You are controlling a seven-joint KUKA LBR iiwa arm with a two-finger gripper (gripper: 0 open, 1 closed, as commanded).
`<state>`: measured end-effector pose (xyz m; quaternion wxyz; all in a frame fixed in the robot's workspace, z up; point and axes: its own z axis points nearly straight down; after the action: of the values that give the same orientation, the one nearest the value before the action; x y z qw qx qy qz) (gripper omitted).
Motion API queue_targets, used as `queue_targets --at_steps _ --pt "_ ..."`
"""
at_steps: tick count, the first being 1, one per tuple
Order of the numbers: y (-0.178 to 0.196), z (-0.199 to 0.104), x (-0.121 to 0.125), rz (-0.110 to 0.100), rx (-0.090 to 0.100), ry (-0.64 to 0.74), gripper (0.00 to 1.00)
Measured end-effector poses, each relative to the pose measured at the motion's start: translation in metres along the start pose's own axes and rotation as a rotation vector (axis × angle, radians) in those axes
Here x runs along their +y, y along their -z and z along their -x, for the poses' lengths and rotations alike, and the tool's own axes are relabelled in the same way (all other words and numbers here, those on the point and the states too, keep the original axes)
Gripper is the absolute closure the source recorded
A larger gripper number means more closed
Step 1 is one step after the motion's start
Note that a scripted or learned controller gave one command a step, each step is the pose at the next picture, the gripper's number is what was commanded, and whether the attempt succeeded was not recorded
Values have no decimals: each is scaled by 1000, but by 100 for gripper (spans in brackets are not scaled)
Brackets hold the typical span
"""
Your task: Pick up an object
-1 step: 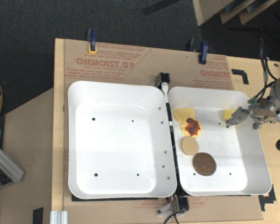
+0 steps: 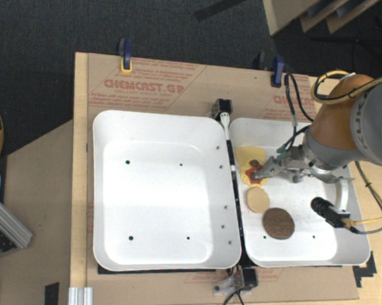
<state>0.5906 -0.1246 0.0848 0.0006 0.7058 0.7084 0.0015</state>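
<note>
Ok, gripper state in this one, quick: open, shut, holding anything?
Gripper: low in the right bin, over the yellow object with a red piece; open or shut cannot be told.

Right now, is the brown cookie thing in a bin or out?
In. The dark brown disc lies flat on the right bin floor, beside a tan disc.

A robotics lab: a plywood-topped surface stencilled with a supplier's red lettering carries two shallow white plastic bins, held by blue clamps. Loose black cables, aluminium framing and dark grey carpet surround the grey-and-orange industrial arm.
</note>
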Motion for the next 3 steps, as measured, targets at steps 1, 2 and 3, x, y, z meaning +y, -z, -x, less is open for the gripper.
queue_targets --at_steps 1,2,3 --pt "5 -20 69 -63 -5 9 0" --pt "17 -20 69 -59 0 3 100" --pt "-2 -30 -2 -11 1 -6 100"
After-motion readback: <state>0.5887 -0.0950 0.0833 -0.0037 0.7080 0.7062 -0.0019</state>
